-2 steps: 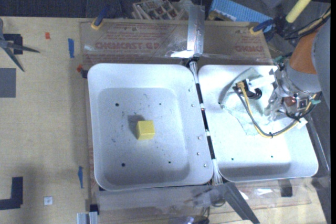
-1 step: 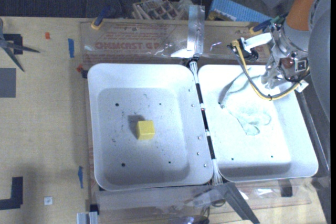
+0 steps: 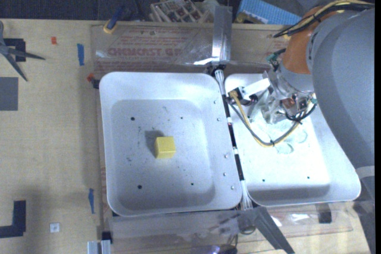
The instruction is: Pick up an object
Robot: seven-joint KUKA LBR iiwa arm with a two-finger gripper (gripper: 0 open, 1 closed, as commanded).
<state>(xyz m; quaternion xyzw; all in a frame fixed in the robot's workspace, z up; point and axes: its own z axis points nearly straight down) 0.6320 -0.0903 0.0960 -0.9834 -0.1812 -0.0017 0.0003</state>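
A small yellow cube [image 3: 165, 147] lies near the middle of the left white bin [image 3: 119, 98]. My gripper [image 3: 269, 111] hangs over the upper part of the right bin [image 3: 309, 181], well to the right of the cube, below the orange wrist band [image 3: 296, 53]. Cables and the wrist body crowd around its tip.
The grey arm [image 3: 348, 74] covers the right bin's upper right side. A yellow and black cable loop [image 3: 262, 134] dangles over the right bin beside the divider [image 3: 232, 134] between the bins. Clutter and boxes sit beyond the bench's far edge.
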